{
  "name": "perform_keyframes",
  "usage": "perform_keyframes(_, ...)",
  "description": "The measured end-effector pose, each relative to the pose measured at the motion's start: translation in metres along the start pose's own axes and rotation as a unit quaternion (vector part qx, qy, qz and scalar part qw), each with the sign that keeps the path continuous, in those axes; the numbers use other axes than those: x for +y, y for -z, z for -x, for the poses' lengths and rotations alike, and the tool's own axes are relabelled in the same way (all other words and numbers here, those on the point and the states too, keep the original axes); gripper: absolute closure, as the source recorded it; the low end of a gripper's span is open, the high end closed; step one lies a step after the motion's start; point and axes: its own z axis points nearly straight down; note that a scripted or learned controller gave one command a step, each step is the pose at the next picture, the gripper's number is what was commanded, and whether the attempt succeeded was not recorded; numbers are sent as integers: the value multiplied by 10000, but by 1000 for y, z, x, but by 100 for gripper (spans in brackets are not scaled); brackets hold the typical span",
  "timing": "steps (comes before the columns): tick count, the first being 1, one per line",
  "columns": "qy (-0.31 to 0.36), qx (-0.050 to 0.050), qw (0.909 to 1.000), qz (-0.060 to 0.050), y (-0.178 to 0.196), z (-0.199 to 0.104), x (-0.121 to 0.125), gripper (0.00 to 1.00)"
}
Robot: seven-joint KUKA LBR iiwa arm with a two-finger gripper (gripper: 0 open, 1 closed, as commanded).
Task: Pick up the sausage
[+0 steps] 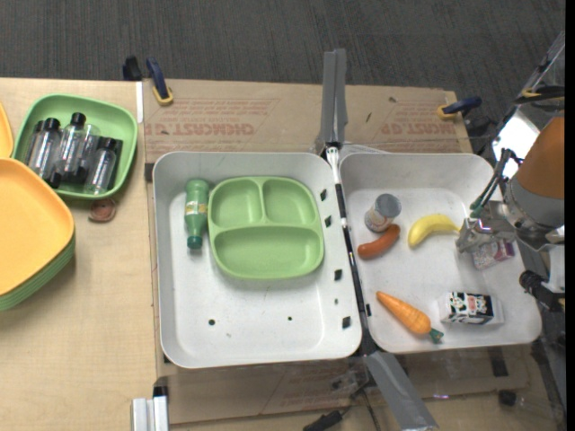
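The task looks barely begun. The sausage lies flat on the floor of the right-hand bin, nothing gripping it, so the whole of the pick is left: reach, close, lift.

The pincer sits low at the right side of that bin, under the grey wrist and orange band. The sausage lies well to its left in the camera view, at about the same depth. Between the two is a banana, near the pincer on that left side, with the sausage just beyond it. A small round can stands just behind the sausage. In front of the pincer, toward the near rim, lies a little milk carton, and left of that a carrot.

As for the pincer itself, its tip is a small, blurred tangle of metal against a pale, purplish something on the bin floor, and I cannot tell whether it is spread or closed, nor whether it touches that object. No sausage is in it; that much is plain.

My judgement: the arm must travel left, past the banana, before any grasp is possible.
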Motion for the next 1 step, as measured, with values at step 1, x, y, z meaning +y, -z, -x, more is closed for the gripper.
perform_keyframes(1,624,-10,9981,-2,0,1,-28,100)
